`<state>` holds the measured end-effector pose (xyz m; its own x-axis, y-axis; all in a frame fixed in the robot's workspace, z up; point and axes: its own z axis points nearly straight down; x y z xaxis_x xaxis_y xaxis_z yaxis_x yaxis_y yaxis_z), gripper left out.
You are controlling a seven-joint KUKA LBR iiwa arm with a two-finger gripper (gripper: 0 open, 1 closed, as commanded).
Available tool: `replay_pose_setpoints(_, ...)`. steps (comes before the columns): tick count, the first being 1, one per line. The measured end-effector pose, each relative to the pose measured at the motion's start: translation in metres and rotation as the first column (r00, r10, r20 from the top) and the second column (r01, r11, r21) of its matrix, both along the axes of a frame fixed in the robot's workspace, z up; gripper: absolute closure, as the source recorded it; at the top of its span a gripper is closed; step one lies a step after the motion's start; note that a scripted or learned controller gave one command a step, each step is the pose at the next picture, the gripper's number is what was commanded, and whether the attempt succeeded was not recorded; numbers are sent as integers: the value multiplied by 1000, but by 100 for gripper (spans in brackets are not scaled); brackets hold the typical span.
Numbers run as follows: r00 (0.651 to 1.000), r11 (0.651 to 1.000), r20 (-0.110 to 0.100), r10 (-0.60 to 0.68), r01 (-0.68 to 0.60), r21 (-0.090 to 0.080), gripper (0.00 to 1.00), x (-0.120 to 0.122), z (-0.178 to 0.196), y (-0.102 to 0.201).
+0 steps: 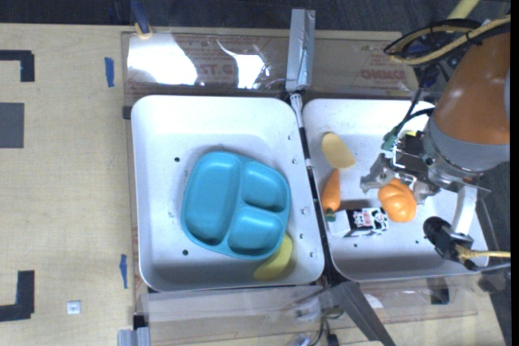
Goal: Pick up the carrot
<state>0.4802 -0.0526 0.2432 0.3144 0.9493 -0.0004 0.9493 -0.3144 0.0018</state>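
The gripper [395, 184] hangs over the right bin [357, 255], and I cannot tell if it is open or closed. An orange round fruit [398, 201] sits just below it. The carrot [331, 190], orange and tapered, lies against this bin's left wall, beside a yellow piece [337, 150].

Blue tray [235, 204] hides much of a yellow item [278, 258]; tool [395, 178] fingers unclear — arm [478, 105] cut off rightward.
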Motion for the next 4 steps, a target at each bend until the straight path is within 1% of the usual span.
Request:
replay_pose_setpoints(1,999,999,0,53,-53,1,100,9,64,-11)
replay_pose_setpoints(2,996,996,-4,-88,88,-2,100,64,19,-65)
replay_pose_setpoints(3,948,948,-2,-318,318,-1,100,87,-6,-128)
replay_pose_setpoints(4,974,974,-7,-228,228,1,100,91,-20,-103)
